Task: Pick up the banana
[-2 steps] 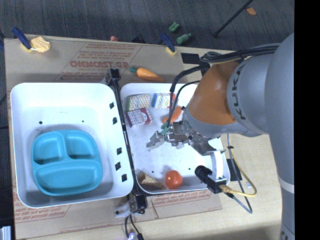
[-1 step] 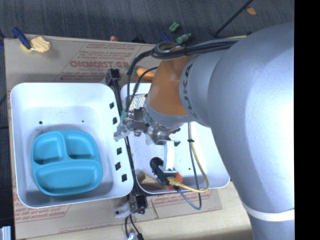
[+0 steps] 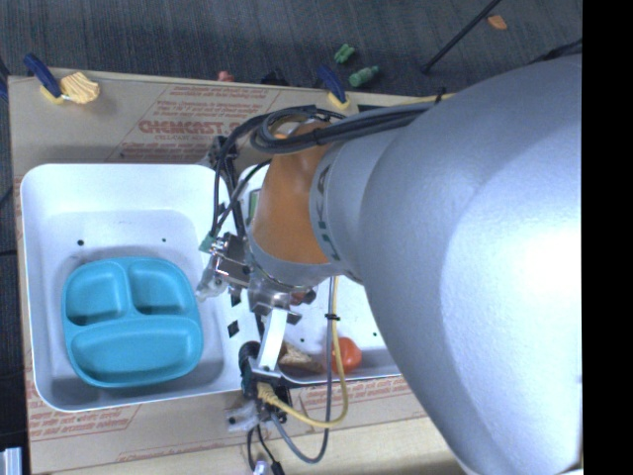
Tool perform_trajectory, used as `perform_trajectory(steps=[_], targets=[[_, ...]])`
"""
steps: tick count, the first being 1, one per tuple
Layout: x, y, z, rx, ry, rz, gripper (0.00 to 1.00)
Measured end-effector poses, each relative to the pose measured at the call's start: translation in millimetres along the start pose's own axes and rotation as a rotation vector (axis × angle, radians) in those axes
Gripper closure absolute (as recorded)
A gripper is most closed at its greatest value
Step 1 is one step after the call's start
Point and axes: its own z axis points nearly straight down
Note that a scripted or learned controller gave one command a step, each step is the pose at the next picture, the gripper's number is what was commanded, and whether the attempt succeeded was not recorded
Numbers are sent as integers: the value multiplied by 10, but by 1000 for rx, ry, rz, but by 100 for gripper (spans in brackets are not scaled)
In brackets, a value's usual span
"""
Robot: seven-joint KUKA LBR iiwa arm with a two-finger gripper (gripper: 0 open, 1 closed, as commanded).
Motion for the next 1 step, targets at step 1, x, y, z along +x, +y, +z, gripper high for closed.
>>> perform_trajectory(steps=[1], targets=[[812,-343,622,0,-2,-343,0]])
